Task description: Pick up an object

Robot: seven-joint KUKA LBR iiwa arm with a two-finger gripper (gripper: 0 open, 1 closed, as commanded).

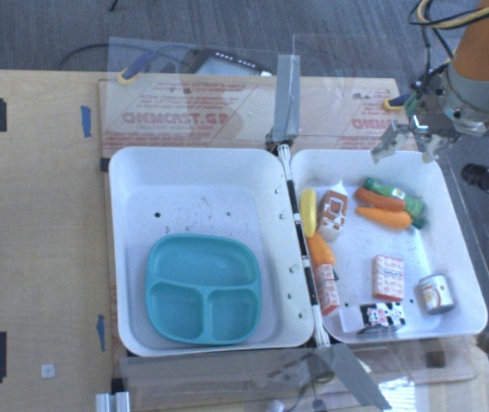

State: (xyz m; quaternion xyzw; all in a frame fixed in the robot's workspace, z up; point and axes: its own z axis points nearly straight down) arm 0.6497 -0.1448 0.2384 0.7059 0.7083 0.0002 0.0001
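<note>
My gripper (409,144) hangs above the far rim of the right bin (463,256), open with nothing between its fingers. Below it in that bin lie two orange carrots (384,217) beside a green packet (399,194). Further left are a yellow banana (308,211) and a white and brown carton (334,213). An orange piece (320,249) and a red tube (328,288) lie along the bin's left wall. Toward the near side sit a pink box (388,277), a small can (434,293) and a black and white carton (382,316).
The left bin (184,178) holds a teal divided plate (203,288) in its near half. A grey divider post (286,101) stands behind the gap between the bins. Clear plastic sheets (184,110) lie behind both bins.
</note>
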